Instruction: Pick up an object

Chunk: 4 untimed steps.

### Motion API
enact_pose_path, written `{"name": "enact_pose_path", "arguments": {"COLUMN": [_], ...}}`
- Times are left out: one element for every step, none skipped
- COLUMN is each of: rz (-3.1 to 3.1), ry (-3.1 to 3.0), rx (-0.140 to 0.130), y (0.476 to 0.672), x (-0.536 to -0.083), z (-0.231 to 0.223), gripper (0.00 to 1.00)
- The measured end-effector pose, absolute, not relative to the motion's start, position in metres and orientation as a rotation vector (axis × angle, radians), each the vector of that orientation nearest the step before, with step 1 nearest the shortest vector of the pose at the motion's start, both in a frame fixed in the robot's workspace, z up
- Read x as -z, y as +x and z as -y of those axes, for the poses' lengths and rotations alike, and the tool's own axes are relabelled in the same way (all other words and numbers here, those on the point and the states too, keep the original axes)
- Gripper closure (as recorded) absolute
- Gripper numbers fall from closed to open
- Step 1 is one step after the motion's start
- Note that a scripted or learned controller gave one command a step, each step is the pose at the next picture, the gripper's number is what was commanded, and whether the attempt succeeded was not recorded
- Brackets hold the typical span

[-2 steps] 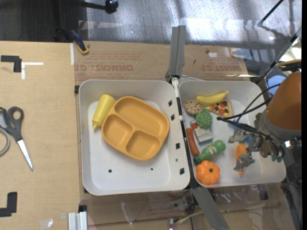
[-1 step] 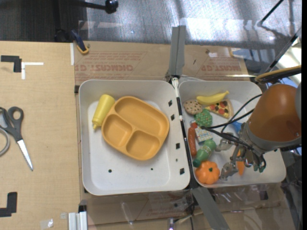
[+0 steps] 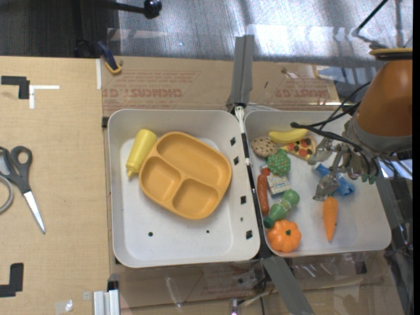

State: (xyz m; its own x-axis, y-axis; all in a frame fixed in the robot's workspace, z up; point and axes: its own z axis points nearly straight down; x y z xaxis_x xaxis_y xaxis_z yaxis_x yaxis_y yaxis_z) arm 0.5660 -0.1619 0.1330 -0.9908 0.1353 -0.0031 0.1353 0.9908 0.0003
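Right now the gripper (image 3: pixel 328 188) hangs low over the right bin (image 3: pixel 374 238), its metal fingertips reaching down beside a small blue toy (image 3: pixel 338 188) that lies in the bin's right half. Whether those tips are spread or closed I cannot tell — they are thin, blurred against the white floor, and nothing shows plainly between them, so I would not call anything held.

What the coming move turns on is how the nearest pieces lie from the tips. The blue toy is touching or just beside them, a little to the camera's right. The carrot (image 3: pixel 330 218) lies just below in the view, toward the bin's near wall; its long axis runs roughly up and down the picture, green top toward the gripper and point toward the near rim. By my judgement a grasp on it would want the fingers closing across that axis, from the sides, after a short shift toward the near wall.

Other candidates sit farther left — the pizza slice (image 3: pixel 301 148), the banana (image 3: pixel 289 136), the pumpkin (image 3: pixel 284 235) — well apart from the tips. The yellow divided plate (image 3: pixel 186 174) lies in the left bin (image 3: pixel 131 241), farthest away.
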Motion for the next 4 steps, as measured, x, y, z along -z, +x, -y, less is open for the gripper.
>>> {"name": "enact_pose_path", "arguments": {"rz": [-3.129,-3.124,-3.074,-3.070], "ry": [0.252,0.330,0.621,0.615], "rx": [0.000,-0.002,0.001,0.003], "y": [0.526,0.509,0.557,0.558], "x": [-0.092,-0.091,-0.093,-0.103], "z": [0.190,0.148,0.175,0.175], "gripper": [0.00,0.00,0.00,1.00]}}
